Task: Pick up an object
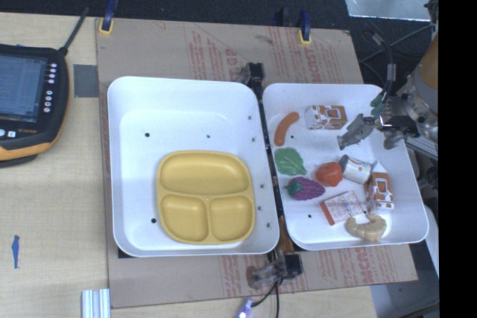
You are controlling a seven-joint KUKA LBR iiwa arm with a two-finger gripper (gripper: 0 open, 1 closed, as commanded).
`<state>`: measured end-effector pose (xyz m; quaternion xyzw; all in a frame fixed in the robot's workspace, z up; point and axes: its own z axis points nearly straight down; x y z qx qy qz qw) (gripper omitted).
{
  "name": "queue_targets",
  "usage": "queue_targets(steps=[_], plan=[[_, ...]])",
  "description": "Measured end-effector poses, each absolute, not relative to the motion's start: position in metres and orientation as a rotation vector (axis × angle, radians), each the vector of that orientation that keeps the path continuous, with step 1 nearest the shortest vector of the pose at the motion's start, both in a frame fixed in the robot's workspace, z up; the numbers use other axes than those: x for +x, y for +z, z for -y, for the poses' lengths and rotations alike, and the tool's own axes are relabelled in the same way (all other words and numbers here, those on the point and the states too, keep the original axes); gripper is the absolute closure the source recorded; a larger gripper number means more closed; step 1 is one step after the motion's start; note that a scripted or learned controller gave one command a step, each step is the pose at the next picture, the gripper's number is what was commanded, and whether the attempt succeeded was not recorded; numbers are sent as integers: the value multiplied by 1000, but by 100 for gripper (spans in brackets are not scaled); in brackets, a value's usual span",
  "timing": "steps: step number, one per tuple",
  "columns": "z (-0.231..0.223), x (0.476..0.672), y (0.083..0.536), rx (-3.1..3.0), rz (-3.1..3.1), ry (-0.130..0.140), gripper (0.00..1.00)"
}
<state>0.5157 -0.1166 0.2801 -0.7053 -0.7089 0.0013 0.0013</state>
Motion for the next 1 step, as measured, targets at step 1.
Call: queue_targets(steps=[1], plan=[[127, 516, 159, -2213, 2224, 7, 0]])
